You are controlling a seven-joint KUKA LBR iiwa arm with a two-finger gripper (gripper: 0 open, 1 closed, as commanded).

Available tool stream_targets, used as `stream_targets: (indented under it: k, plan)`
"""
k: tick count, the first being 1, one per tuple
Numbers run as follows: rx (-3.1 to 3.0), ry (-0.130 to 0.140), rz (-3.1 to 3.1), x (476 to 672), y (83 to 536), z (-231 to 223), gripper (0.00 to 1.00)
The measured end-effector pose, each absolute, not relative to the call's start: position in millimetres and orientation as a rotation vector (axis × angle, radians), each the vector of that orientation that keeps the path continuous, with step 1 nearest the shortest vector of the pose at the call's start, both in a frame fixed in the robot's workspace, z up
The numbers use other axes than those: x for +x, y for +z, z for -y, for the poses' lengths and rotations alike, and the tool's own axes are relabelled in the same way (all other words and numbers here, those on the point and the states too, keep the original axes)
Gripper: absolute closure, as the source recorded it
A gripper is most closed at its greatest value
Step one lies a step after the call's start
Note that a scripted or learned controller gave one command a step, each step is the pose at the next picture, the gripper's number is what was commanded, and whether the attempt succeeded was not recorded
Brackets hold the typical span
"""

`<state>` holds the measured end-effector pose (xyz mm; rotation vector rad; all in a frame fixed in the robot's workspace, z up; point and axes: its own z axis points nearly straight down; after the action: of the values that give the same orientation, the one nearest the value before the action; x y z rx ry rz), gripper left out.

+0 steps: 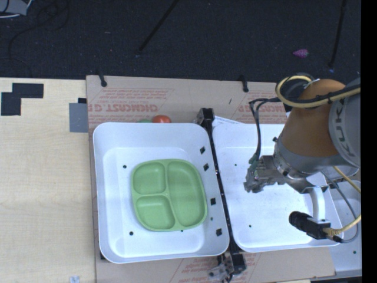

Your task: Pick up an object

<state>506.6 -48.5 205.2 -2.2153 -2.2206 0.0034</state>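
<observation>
A light green divided plate (169,194) with three compartments lies flat in the middle of the left bin (112,158). My gripper (254,180) hangs over the right bin (241,146), near its left-centre, well apart from the plate. The arm's orange band and grey wrist sit above it to the right. I see nothing between the fingers.
A small red-orange object (161,119) and a bit of green peek over the far rim of the left bin, on the cardboard. A black divider strip (213,175) runs between the two bins. The cardboard base (135,99) lies under both bins.
</observation>
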Motion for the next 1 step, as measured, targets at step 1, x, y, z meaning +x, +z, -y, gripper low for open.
stream_targets:
  k: [1]
  plan:
    - [-2.213,0.000,2.225,511.6,216.5,-4.7,1.00]
